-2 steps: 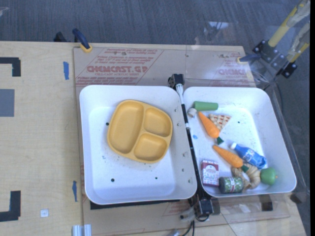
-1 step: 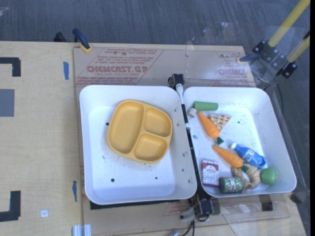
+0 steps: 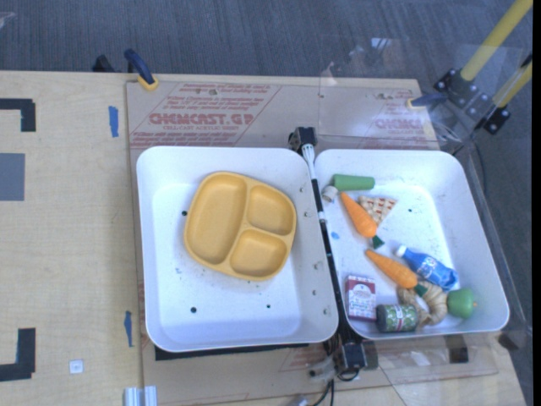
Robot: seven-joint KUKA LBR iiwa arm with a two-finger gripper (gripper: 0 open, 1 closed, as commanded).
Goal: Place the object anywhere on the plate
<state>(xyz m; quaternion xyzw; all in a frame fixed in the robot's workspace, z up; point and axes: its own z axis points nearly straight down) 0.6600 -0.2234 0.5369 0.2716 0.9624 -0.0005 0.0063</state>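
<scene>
Lowest in the right bin [image 3: 439, 194], a green jar [image 3: 397, 317] and red carton [image 3: 361, 297] are seen lying beside each other; the yellow divided plate [image 3: 240, 225] is set in the left bin [image 3: 169, 299].

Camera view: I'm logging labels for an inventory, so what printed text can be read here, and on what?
"CHEMCAST GP": red print on the brown board behind the bins, repeated faintly under the clear sheet.
Smaller red lines around it: blurred.
Red packet: too small.
Blue-and-white bottle: too small.
Green can: too small.
</scene>
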